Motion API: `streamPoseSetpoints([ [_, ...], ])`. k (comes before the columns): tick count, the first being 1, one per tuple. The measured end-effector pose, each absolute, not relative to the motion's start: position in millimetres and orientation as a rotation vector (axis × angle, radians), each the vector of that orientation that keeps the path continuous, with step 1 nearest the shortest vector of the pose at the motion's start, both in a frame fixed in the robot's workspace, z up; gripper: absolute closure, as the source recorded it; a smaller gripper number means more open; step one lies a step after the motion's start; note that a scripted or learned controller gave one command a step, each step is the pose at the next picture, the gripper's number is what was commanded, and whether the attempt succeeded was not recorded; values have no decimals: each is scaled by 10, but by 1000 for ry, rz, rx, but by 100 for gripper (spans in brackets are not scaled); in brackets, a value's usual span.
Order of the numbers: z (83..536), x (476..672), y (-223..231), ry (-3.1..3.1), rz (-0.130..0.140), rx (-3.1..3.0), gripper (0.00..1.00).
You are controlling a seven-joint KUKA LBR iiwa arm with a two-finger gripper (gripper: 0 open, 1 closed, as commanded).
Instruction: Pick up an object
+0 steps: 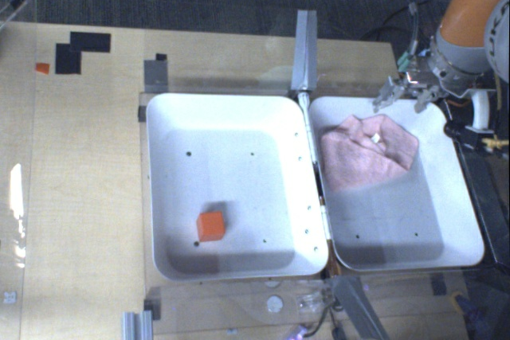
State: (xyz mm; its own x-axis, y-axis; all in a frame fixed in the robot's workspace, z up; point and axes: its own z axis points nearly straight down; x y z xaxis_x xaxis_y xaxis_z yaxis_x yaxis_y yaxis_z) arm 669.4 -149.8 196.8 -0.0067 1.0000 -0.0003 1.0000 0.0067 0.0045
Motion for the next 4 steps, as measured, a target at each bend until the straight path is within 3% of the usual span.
streamPoseSetpoints([
  [1,893,6719,-1714,2350,8,2070,0],
  [3,913,6080,-1027,2659,13,1646,0],
  [4,1048,6117,-1012,2652,22,1641,100],
])
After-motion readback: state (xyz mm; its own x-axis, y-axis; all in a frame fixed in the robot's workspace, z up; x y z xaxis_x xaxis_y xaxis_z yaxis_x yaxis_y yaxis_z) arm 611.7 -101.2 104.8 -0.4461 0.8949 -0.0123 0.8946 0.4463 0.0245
